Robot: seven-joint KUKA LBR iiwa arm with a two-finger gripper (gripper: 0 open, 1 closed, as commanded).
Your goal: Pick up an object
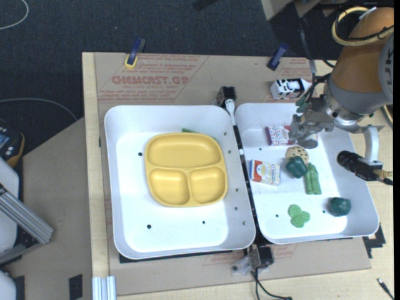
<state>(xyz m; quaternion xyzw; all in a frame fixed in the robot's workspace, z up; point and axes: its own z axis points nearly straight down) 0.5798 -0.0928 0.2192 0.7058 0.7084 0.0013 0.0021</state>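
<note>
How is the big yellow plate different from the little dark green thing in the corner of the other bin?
The yellow plate is much bigger than the dark green thing. The plate is flat, with three compartments; the green thing is a rounded lump. The plate lies in the left bin, the green thing in the right bin. Both rest on white bin floors.

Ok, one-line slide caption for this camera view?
The tool hovers over small items in the right bin; a yellow divided tray sits in the left bin.

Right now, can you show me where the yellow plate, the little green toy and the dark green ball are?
yellow divided plate (185, 168), camera view, on the ridge between its compartments.
light green toy (299, 215), camera view, its middle.
dark green ball (339, 206), camera view, its top.
</note>
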